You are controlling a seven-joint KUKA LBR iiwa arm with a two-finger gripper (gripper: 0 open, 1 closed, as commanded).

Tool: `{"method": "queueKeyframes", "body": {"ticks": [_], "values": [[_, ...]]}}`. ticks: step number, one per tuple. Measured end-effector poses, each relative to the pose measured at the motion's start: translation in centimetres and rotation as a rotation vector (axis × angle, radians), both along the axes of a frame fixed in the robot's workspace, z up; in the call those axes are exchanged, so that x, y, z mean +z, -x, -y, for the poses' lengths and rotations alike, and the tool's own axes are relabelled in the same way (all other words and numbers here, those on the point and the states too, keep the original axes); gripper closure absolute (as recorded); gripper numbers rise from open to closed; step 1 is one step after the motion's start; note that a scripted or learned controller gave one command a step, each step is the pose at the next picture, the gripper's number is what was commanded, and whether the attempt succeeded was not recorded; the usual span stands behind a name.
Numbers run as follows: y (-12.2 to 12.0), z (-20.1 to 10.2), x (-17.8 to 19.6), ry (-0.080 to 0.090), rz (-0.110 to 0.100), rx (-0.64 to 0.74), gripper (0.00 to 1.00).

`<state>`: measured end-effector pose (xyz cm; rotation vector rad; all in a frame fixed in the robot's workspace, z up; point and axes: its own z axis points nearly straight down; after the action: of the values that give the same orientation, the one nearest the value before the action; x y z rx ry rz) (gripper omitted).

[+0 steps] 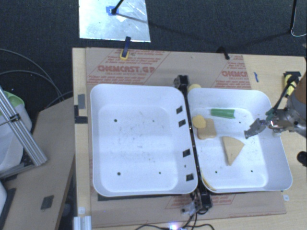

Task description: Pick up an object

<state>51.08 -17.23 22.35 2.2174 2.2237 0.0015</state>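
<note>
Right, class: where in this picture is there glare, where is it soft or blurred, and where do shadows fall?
Camera view: glare whitens the metal sheet at the top; the gripper and arm look soft and slightly blurred; a faint shadow lies under the tan wedge in the right bin; the left bin is evenly lit.

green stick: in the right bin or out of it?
In. The green stick lies flat on the right bin's floor near its far wall, apart from the gripper.
</note>
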Motion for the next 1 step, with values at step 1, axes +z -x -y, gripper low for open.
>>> {"method": "queueKeyframes", "body": {"ticks": [1], "values": [[2.49,-2.81,-14.37,-0.002,-0.002,-0.001,0.00]]}}
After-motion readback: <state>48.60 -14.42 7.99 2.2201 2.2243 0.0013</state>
